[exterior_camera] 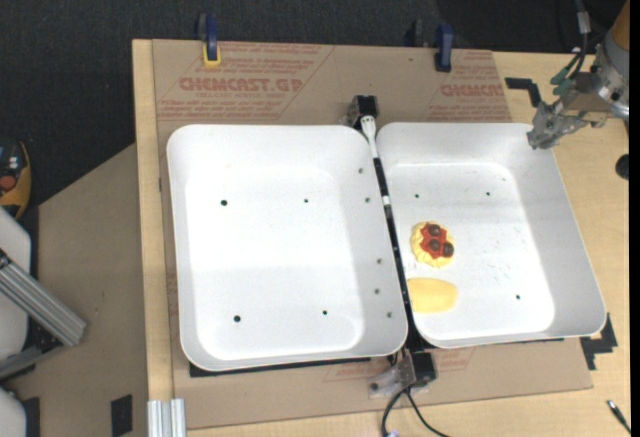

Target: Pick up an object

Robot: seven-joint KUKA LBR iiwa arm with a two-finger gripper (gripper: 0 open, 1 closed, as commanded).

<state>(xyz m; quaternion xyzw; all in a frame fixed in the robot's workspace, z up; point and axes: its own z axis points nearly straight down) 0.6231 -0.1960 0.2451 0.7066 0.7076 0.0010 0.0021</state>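
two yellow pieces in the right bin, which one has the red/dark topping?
The upper yellow piece, farther from the camera; the plain yellow piece below it has none.

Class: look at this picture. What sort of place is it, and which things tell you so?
Probably a robotics lab test bench: two white bins clamped onto a board, a robot's pincer at the right bin's corner, and small toy-like objects inside.
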